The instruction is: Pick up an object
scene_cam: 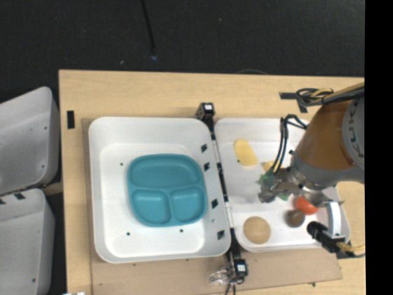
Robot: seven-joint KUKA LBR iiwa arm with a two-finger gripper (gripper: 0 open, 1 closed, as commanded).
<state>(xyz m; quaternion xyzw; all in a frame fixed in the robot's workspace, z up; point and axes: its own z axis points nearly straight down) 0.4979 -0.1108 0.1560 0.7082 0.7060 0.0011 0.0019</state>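
Evidently the reach step: the tool (275, 189) is low in the right bin (258, 131), mid-floor, amid green and red bits (305, 205). Whether it is apart or clamped cannot be told. Next comes a firm closure on one object, such as the yellow piece (246, 153) toward the bin's far edge, then lift.

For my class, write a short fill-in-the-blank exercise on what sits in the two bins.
1. The teal divided tray lies in the ____ bin.
2. The yellow object lies in the ____ bin.
3. The round tan object sits near that bin's ____ edge.
Missing words: left; right; front
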